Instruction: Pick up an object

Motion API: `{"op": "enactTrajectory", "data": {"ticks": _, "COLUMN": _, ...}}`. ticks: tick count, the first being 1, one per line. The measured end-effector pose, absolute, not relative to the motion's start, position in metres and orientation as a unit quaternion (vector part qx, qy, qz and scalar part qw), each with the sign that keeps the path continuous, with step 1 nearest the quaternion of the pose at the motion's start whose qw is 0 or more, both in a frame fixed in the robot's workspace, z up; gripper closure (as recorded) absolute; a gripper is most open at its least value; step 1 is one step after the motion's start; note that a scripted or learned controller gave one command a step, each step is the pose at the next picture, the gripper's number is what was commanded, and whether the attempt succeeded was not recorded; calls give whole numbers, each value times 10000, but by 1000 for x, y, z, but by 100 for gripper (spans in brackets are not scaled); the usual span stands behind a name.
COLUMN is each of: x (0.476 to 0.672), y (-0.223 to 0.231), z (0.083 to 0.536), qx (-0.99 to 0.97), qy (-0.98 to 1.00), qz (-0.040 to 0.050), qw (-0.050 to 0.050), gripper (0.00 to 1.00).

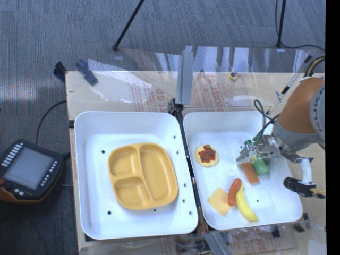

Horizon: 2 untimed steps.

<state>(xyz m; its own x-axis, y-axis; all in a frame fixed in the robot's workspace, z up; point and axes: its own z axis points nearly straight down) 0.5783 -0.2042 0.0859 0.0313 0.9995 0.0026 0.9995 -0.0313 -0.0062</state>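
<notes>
White bin [276, 209]: claw [256, 158] touching green toy [261, 167].

The arm [303, 116] is cut off by the right edge of the view, so its upper links are out of sight. Its gripper [254, 154], above the right bin [276, 206], is too small and cluttered to tell how the fingers stand. It covers part of the green object [261, 167] and the top of the orange block [249, 172] beside it. The topping on the small round pizza [207, 155], left of the gripper, is too small to make out.
</notes>
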Motion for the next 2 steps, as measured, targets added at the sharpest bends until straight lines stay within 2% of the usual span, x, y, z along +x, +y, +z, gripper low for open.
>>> {"op": "enactTrajectory", "data": {"ticks": 1, "x": 579, "y": -204, "z": 95, "qx": -7185, "qy": -6955, "qz": 6, "qw": 40, "gripper": 100}}
{"op": "enactTrajectory", "data": {"ticks": 2, "x": 647, "y": -109, "z": 190, "qx": -6402, "qy": -7682, "qz": -29, "qw": -21, "gripper": 100}}
